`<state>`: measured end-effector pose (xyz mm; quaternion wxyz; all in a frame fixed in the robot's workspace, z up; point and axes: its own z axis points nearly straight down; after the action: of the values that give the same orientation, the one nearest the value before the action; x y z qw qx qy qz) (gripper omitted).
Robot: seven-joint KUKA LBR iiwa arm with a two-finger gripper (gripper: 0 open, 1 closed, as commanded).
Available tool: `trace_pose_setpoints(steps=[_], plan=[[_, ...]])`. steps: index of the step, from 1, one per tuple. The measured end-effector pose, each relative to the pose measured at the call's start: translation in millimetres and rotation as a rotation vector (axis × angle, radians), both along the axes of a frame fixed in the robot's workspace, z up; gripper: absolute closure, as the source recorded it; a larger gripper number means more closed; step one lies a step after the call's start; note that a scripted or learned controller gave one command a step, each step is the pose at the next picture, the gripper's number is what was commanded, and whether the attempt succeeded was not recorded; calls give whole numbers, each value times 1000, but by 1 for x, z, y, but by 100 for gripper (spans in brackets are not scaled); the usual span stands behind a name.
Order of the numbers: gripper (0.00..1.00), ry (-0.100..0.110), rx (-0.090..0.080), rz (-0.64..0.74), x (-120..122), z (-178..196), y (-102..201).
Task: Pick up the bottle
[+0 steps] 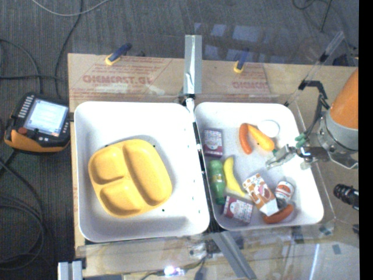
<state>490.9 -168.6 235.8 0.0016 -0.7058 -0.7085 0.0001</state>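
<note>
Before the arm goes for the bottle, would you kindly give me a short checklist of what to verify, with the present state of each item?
1. Green bottle in view in the right bin: ok, it lies along the left wall.
2. Bottle free of neighbours: not ok, the banana lies close against its right side.
3. Gripper over the bottle: not ok, it hangs further right, near the orange carrot.
4. Fingers free of any item: cannot tell.
5. Top of bottle uncovered: ok, nothing lies over it.
6. Yellow tray out of the way: ok, it sits in the left bin.
</note>
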Motion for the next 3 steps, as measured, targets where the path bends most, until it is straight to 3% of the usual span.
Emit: trace_pose_setpoints(steps=[1,2,3], plan=[[0,1,-1,-84,8,-53,81],[0,3,1,-246,29,-99,66],[0,-60,-18,-27,9,-124,59]])
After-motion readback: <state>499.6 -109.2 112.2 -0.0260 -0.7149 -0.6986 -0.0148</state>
